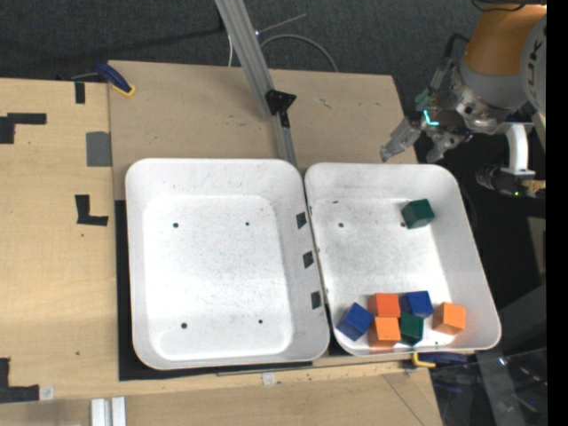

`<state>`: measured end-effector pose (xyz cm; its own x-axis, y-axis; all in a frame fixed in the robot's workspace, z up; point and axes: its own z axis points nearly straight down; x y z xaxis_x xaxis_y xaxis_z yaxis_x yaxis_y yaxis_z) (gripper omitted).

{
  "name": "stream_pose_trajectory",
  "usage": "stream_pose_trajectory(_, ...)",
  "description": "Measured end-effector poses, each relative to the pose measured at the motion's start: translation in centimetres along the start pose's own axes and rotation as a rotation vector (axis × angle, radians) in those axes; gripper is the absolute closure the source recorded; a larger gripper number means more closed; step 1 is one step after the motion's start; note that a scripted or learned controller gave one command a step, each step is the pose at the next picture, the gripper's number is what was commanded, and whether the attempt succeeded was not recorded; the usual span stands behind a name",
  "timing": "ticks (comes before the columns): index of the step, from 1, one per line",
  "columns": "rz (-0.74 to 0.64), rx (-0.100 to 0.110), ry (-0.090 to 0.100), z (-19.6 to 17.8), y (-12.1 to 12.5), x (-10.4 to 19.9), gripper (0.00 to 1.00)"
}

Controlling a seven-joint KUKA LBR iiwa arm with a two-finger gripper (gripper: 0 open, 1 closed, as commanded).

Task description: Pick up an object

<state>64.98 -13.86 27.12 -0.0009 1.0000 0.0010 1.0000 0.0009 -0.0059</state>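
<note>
Blocks (398,317) cluster at the right bin's (470,238) near edge; hand (415,145) open, holding nothing.

— Mounted where?
— Fixed above the bench (53,193), looking down at a slant on both white bins (213,264), from moderate height.
— And the end effector (417,140)?
— Upper right, bins spreading left of and below it.

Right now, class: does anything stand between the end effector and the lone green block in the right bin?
Nothing visible does. The end effector hovers above the right bin's far rim, and the green block sits alone below it.
</note>
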Motion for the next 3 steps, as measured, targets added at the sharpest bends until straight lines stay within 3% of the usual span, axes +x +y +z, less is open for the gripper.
stream_pose_trajectory(1, -0.001, -0.005, -0.002, -0.3, 0.1, 0.0, 0.0)
stream_pose_trajectory(3, -0.001, 0.001, -0.001, 10.0, 0.5, 0.7, 0.0)
